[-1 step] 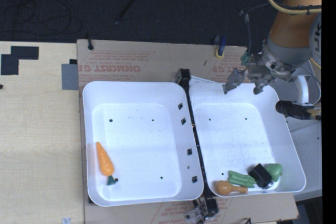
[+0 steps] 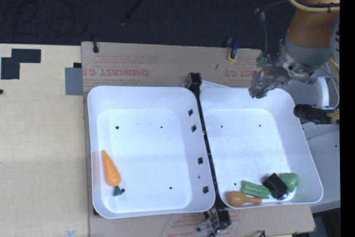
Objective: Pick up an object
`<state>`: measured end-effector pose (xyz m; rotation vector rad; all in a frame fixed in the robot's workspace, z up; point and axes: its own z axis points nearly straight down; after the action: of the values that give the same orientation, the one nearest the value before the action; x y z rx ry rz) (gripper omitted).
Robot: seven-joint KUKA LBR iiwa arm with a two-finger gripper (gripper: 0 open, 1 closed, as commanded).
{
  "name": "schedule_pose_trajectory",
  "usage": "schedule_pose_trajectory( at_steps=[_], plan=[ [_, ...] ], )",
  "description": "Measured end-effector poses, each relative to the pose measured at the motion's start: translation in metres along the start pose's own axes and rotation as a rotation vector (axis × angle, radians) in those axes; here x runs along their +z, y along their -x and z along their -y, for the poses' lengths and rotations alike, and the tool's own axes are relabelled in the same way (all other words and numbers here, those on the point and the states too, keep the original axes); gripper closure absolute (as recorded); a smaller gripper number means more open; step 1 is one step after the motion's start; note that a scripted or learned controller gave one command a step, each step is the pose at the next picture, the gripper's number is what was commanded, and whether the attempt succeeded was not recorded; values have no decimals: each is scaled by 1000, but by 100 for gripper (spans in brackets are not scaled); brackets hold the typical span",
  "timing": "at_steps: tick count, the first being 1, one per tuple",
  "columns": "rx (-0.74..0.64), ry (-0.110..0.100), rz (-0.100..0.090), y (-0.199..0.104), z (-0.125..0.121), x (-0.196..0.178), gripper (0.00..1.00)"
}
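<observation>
camera view: the gripper (image 2: 259, 87) hangs over the far rim of the right bin (image 2: 302, 133), close to that bin's far right corner; whether it is open or closed i cannot tell; nothing is seen in it, so i judge it carries nothing; the nearest things to pick sit well apart from it, in the near right corner of the same bin, straight toward the viewer from the hand and a little to its right; there a green pod (image 2: 255, 189), a black block (image 2: 275, 185), a pale green piece (image 2: 289, 179) and an orange gourd-like toy (image 2: 242, 198) lie huddled and touching; the green pod's long axis runs roughly along the bin's near wall, tilted slightly; the orange toy's stem points right, under the pod; the black block is skewed on the diagonal; a carrot (image 2: 110, 169) lies much farther off, in the left bin (image 2: 138, 98), its long axis running near-to-far, green top toward the viewer; the coming move likely turns on a long travel toward the near corner; the crowding there could spoil a clean grasp.
</observation>
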<state>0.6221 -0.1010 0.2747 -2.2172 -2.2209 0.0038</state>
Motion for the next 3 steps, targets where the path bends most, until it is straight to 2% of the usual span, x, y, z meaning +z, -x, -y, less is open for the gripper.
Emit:
schedule_pose_trajectory(
  at_steps=[1,2,3],
  plan=[
    [0,12,1,-17,21,-98,100],
    [5,5,2,34,51,-127,100],
    [-6,9,-1,-36,86,-200,100]
  ],
)
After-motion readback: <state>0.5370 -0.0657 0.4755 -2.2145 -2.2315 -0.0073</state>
